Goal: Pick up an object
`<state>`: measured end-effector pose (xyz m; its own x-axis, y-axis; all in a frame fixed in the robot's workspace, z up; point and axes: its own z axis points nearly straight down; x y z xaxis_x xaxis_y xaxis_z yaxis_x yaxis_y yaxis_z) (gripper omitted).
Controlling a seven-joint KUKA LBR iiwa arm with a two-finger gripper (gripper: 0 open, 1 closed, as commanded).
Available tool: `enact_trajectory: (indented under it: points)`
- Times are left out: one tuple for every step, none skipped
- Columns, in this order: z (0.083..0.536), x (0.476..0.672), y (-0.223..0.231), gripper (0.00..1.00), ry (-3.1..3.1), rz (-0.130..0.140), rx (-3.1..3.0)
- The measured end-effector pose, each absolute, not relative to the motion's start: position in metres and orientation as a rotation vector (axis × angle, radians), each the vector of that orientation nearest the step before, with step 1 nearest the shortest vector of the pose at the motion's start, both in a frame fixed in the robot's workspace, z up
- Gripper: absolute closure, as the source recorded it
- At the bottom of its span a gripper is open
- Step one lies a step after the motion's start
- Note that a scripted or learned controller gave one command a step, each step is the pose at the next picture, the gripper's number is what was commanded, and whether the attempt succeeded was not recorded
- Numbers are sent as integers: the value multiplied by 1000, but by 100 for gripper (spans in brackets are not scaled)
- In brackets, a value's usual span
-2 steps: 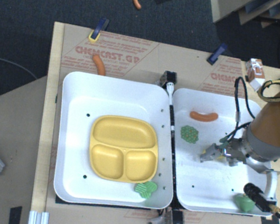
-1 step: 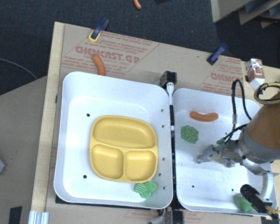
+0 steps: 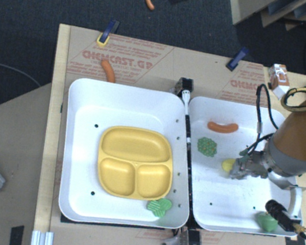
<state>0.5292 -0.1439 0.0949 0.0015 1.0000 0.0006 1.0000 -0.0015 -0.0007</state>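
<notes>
Yellow, small and round, the object lies just left of my pincer in the right bin; whether the pincer is spread I cannot tell. I judge a centred descent best. Count: two bins, three sausages, three green pieces.

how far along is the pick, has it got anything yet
Done: the arm has reached into the right bin, and the gripper sits low beside a small yellow object. In hand: nothing visibly lifted; whether the fingers are around that yellow piece can't be told. Left: a secure grasp and the lift. The sausage, the green leafy piece and the yellow tray lie untouched.
</notes>
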Motion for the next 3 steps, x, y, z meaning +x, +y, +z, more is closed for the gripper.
enact_trajectory:
  points:
    - [156, 537, -144, 100, -2228, -5, -2225]
    - [199, 536, -143, 100, -2226, -4, -2224]
    - [227, 537, -143, 100, -2227, -4, -2224]
